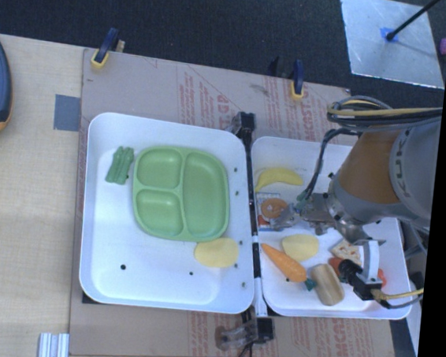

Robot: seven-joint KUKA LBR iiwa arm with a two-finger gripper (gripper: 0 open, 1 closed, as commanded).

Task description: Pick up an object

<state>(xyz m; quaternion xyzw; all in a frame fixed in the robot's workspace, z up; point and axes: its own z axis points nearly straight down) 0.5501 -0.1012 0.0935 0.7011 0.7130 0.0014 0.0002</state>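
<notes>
Left bin: 1 green 3-compartment plate is laid flat at centre. 1 green bean-like piece is placed just left of it, and 1 pale yellow piece at its lower right corner.

Right bin: 1 banana, 1 yellow piece, 1 carrot laid diagonally and 1 tan cylinder, possibly wooden, are located here.

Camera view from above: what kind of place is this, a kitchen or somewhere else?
Probably a robot lab, not a kitchen. A robot arm reaches over two white bins clamped to a workbench. The food looks like toys: a carrot, a banana and a green plate.
</notes>
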